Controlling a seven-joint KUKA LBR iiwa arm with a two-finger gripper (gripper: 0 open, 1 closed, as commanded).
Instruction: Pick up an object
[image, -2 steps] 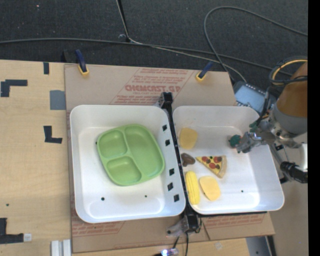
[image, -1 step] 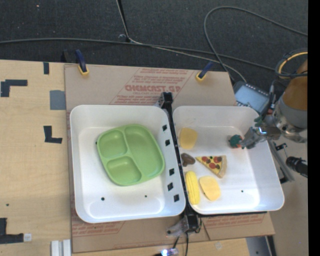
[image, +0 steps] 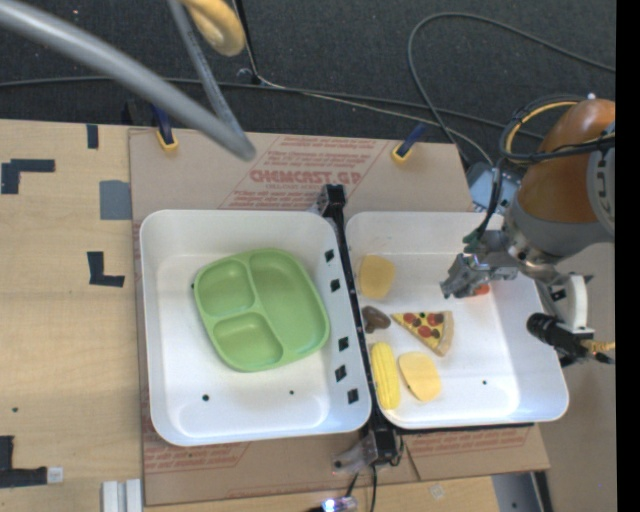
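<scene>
My gripper (image: 463, 279) hangs low over the right part of the right bin (image: 520, 400), reaching in from the right. A small red object (image: 482, 290) peeks out just beside and under it; most of it is hidden. Left of the gripper lie a pizza slice (image: 427, 329), a pale yellow wedge (image: 377, 276), a small brown piece (image: 375, 319), a corn cob (image: 384, 375) and a yellow oval piece (image: 420, 377).
The left bin (image: 165, 400) holds a green divided plate (image: 261, 309). A black divider strip (image: 343, 310) runs between the bins. Cables loop behind the right bin, and a grey pole crosses the top left.
</scene>
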